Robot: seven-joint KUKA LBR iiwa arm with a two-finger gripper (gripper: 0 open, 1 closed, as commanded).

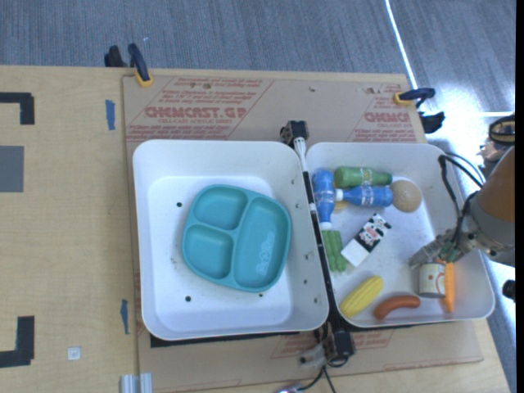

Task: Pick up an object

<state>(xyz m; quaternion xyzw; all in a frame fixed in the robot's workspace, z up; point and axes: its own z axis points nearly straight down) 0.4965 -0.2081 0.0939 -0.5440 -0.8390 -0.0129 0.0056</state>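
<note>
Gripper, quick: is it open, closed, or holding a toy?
Gripper: cannot be told; it is low in the right bin, beside the small can and carrot.

This is a robot test bench in a lab or workshop, not a home. A pale wooden bench carries a brown board printed with a maker's name, held down by clamps, with black tape marks and blue tape tabs as position guides. Two shallow white bins sit side by side on it, cables trail at the right, and grey carpet lies beyond.
</note>
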